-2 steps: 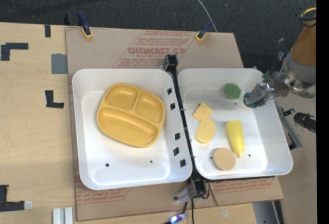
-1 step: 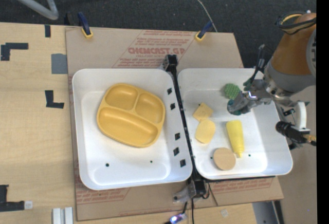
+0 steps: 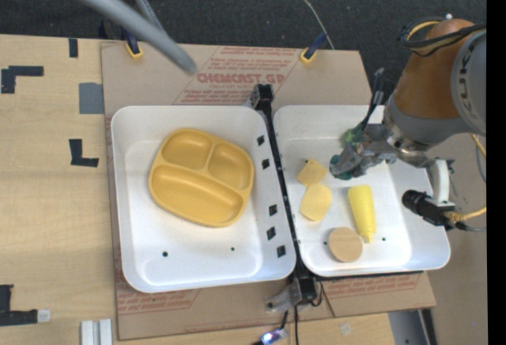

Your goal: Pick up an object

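Gripper (image 3: 345, 164), finger state indiscernible, above smooth right bin (image 3: 419, 256): matte yellow wedge (image 3: 311, 172), glossy cylinder (image 3: 362, 210), tan disc (image 3: 345, 244).

A grey arm (image 3: 466, 90) with a rounded orange band, thin black cables and a dark wrist.

The arm (image 3: 443, 90) is extended in from the right, its orange band uppermost and the wrist bent downward. The end effector (image 3: 348, 164) is held low, pointing left and down.
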Action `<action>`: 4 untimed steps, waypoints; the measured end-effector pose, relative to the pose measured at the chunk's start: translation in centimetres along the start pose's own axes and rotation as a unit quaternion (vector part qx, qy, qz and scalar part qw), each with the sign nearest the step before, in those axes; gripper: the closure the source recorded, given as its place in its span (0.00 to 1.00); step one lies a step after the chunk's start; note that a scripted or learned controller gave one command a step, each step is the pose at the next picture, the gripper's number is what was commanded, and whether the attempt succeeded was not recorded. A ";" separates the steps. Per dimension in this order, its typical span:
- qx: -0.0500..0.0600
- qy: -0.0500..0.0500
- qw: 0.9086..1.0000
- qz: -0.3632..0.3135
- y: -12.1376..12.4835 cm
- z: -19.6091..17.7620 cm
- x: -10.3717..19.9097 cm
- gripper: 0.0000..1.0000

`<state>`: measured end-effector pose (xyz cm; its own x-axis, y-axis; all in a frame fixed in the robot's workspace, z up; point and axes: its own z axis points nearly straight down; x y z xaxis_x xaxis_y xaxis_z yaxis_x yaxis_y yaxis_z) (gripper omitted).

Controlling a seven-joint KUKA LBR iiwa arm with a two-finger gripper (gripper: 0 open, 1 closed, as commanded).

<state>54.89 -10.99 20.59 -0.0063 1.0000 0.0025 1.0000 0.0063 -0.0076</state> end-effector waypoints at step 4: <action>0.001 -0.001 1.000 -0.001 -4.4 1.1 20.4 1.00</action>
<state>50.34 9.40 19.58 -0.0078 1.0000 0.0002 0.9999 0.0078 -0.0093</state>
